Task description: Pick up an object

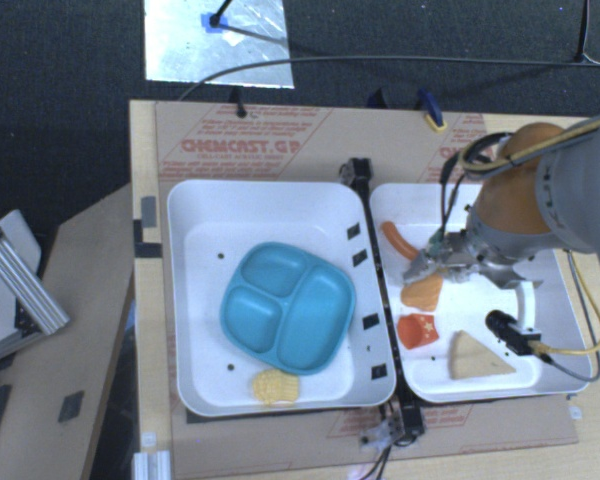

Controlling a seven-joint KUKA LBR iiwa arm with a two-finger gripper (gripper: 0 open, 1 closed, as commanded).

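The right bin holds several food pieces. An orange sausage-shaped piece lies near its left wall. Below that come an orange chunk, a red piece and a tan wedge. My gripper reaches in from the right and sits low over the bin, its tip just above the upper edge of the orange chunk. Whether it touches the chunk is unclear. The grey arm with its orange band covers the bin's upper right part.
In the left bin a blue divided plate lies in the middle, and a yellow lumpy piece rests by the front wall. A black divider runs between the bins. Yellow and black cables trail by the right bin's edge.
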